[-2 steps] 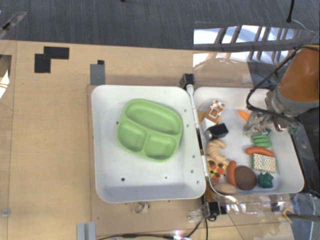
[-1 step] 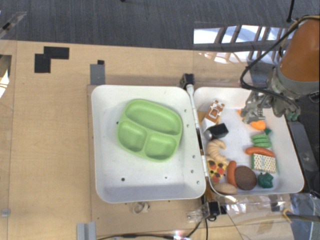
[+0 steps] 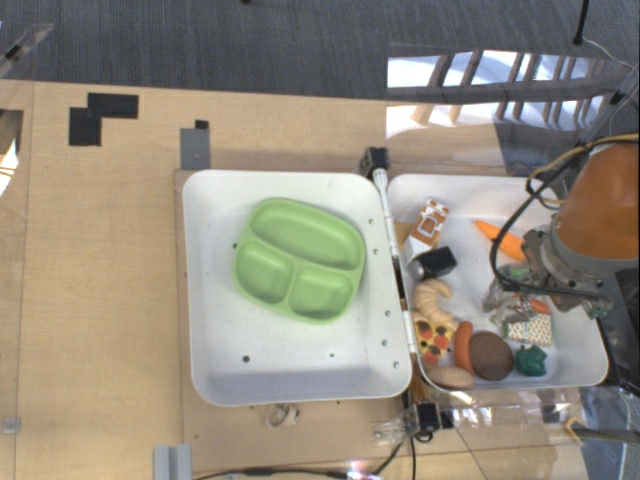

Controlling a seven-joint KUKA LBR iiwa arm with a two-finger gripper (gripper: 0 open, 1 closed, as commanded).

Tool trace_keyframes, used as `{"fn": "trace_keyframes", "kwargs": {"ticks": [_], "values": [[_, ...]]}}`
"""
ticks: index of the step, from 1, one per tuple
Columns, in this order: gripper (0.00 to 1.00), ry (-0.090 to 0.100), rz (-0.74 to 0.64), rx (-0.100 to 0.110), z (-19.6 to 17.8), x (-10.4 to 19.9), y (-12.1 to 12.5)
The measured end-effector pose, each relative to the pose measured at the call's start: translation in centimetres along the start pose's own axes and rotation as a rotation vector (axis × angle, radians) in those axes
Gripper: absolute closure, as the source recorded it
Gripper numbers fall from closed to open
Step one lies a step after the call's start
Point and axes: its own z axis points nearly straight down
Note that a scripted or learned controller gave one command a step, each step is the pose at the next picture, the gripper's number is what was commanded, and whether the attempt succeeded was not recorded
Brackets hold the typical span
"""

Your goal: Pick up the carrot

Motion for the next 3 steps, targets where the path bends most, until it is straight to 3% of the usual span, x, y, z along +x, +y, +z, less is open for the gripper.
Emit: {"fn": "trace_keyframes", "kwargs": {"ticks": [1,2,3], "values": [[0.0,-0.005,-0.003,0.003,-0.3,-0.2,0.0],[0.0,0.004,0.344,0.0,0.9,-12.4,-6.0],[0.0,-0.009,0.362,0.002,1.3,-7.2,-1.9]]}}
